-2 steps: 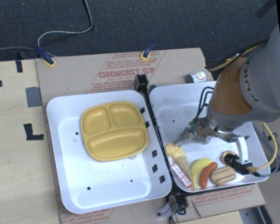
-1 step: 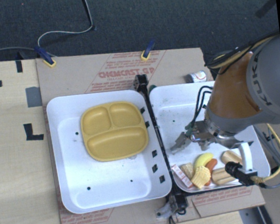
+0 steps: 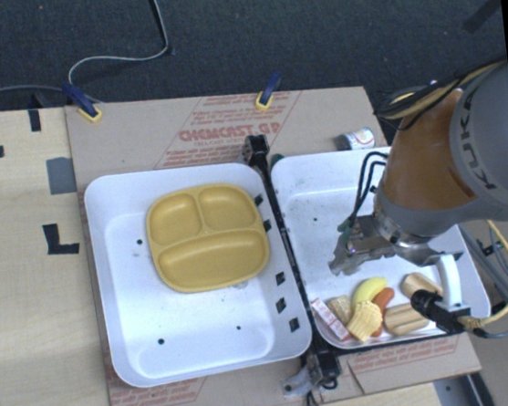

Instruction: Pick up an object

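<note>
my pincer hangs over the right bin, can't tell its state. toy food lies just toward the near edge, banana closest.

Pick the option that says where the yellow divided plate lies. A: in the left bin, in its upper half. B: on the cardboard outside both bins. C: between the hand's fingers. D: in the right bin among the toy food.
A: the yellow divided plate lies flat in the upper half of the left bin, apart from the hand over the right bin.
</note>
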Robot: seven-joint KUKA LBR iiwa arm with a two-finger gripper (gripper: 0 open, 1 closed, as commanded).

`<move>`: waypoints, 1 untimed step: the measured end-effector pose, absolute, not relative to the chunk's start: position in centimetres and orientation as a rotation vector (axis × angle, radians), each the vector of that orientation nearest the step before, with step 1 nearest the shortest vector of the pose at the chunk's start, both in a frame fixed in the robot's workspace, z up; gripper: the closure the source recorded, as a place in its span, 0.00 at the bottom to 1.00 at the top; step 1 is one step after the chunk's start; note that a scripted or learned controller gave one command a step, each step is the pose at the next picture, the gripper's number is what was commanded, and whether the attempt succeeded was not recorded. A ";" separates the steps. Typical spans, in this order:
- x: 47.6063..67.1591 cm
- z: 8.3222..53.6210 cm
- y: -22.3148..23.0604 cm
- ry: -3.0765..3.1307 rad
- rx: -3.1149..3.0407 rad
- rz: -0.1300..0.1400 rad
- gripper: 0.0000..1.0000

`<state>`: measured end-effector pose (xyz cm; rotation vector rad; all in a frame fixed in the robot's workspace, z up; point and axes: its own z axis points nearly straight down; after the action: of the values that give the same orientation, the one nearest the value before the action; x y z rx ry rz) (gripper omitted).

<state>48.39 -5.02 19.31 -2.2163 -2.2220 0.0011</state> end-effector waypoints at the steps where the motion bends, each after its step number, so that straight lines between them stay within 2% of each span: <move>1: 49.0 30.4 -12.7 -2.222 -2.224 0.001 1.00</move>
<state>48.95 -12.70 30.37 -2.2235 -2.2223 0.0010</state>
